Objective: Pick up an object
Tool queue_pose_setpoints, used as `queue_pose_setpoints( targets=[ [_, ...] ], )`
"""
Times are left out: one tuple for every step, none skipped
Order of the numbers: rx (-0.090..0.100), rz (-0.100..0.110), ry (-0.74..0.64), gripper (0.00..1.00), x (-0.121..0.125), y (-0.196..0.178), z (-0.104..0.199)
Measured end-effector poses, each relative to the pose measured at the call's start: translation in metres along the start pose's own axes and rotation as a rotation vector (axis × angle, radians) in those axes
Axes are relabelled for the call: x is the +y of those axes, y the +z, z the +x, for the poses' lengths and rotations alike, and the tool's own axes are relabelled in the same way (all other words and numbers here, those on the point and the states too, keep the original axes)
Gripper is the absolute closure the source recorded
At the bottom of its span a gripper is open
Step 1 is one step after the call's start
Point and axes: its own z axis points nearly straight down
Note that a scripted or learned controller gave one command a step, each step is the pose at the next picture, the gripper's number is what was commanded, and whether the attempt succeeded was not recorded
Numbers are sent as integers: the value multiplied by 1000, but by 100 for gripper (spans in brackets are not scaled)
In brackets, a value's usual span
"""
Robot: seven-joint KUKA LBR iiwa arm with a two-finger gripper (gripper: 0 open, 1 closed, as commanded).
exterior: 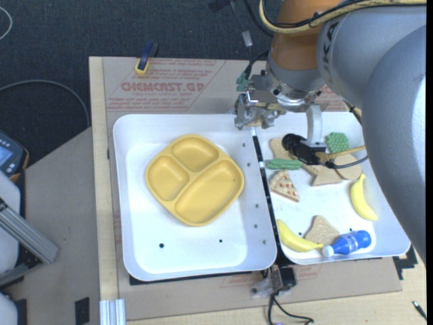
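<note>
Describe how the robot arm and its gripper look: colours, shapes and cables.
The thick, rounded grey arm has a glossy orange band above the wrist. Yellow and black cables loop around that band. Below it, the wrist narrows to a grey ring, then to the small metallic gripper with bare silver parts and a green detail at its side.

Both bins (128, 181) are white. At frame centre-left sits a yellow divided plate (195, 179). In the right half are two yellow bananas (362, 198), a blue bottle (350, 242) with a white cap, a green bean pod (284, 163) and tan toast pieces (322, 230). The arm (379, 59) is grey with an orange band (308, 5).
</note>
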Motion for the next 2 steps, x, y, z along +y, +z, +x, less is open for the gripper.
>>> queue_pose_setpoints(
  targets=[
    [0,3,1,100,27,12,35],
    [-1,1,6,100,27,-5,24]
  ],
)
